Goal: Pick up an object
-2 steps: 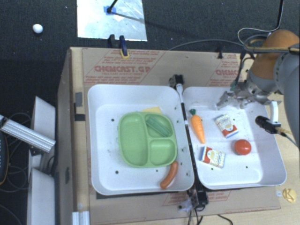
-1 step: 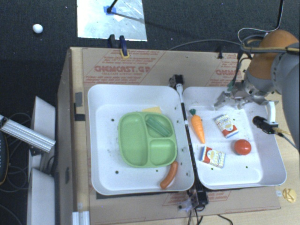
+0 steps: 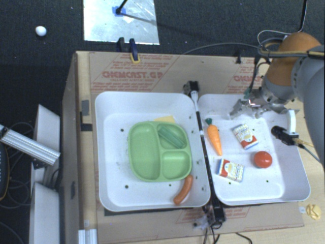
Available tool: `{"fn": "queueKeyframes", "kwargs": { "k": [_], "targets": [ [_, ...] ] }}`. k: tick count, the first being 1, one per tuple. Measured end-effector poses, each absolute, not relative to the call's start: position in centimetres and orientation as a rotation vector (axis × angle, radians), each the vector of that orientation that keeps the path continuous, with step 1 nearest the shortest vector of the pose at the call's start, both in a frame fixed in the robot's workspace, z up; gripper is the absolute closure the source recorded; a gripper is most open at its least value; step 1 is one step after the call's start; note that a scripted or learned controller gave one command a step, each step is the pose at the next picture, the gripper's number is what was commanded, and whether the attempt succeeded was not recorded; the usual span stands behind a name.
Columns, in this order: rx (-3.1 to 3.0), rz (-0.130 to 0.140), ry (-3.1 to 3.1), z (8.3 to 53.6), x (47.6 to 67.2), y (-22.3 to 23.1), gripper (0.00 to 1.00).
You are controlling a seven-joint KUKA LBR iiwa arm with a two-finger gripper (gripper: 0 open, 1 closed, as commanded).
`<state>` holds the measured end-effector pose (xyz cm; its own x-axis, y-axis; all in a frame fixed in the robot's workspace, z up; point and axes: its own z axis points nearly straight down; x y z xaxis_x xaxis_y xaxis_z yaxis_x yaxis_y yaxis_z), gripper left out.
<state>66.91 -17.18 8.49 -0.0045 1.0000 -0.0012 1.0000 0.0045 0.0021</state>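
My gripper (image 3: 248, 105) is over the far edge of the right bin (image 3: 287, 186), just beyond a small red-and-white box (image 3: 244, 136). I see nothing between its fingers. In the same bin an orange carrot (image 3: 215, 139) lies along the left wall. A red tomato (image 3: 262, 159) sits toward the right. A second red-and-white box (image 3: 230, 170) lies near the front. The grey arm with its orange band (image 3: 297, 47) comes in from the upper right.
The left bin (image 3: 108, 136) holds a green divided plate (image 3: 157, 154), a yellow flat piece (image 3: 165, 119) peeking out behind it, and a sausage (image 3: 183, 190) at the front. A central divider (image 3: 201, 136) separates the bins. Both bins rest on a cardboard sheet (image 3: 152, 72).
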Motion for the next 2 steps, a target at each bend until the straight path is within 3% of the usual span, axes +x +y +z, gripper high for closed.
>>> {"fn": "queueKeyframes", "kwargs": {
  "k": [2],
  "targets": [
    [2.217, 0.002, 2.221, 8.6, 66.9, -19.0, 0.00]
  ]
}}
